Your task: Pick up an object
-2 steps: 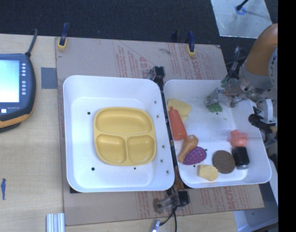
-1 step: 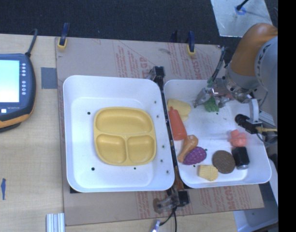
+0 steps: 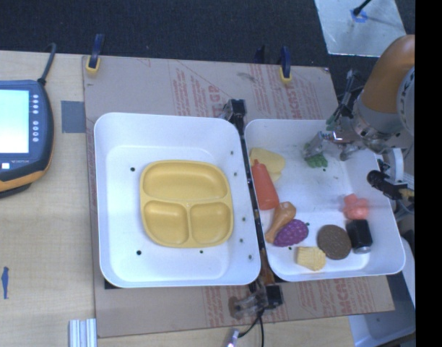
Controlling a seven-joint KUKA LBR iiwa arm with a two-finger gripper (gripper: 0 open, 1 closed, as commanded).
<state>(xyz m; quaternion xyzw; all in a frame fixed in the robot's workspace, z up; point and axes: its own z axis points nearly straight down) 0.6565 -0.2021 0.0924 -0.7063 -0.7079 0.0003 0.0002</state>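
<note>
Overhead, cardboard-covered bench point(image 3: 206, 85), two white bins point(image 3: 109, 194), dark carpet point(image 3: 170, 13) behind

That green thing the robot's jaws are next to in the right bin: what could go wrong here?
The gripper sits at the small green piece near the right bin's far side. The piece looks tiny, so the jaws may close beside it or nudge it away. I can't tell whether it is actually between them, so the arm might rise with nothing.
</note>
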